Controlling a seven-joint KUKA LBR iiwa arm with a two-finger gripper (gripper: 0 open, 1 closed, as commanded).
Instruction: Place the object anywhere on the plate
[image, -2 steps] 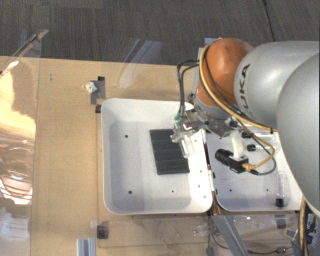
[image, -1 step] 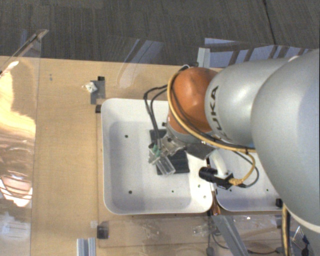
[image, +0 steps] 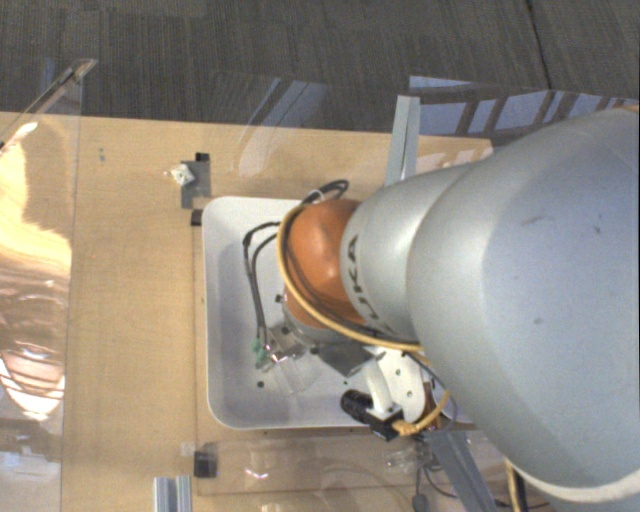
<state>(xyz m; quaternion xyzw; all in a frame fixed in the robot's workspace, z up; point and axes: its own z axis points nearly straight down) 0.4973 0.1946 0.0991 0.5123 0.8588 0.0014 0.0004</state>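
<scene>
My grey arm (image: 500, 300) reaches in from the right and hangs low over a white bin (image: 228, 330). Its orange band (image: 318, 255) sits above the wrist, with black cables looping around it. Below the band, my gripper (image: 283, 350) points down into the bin, close to the floor near the bin's middle. The wrist hides what lies directly under it. The arm's bulk covers the right part of this bin and everything further right. The strip of bin floor along the left wall is bare white.
The bin rests on a wooden bench (image: 120, 300). Black brackets mark its left corners, one at the top (image: 200, 178) and one at the bottom (image: 205, 463). A grey metal post (image: 403, 135) rises behind the bin. A clear panel (image: 40, 250) glares at far left.
</scene>
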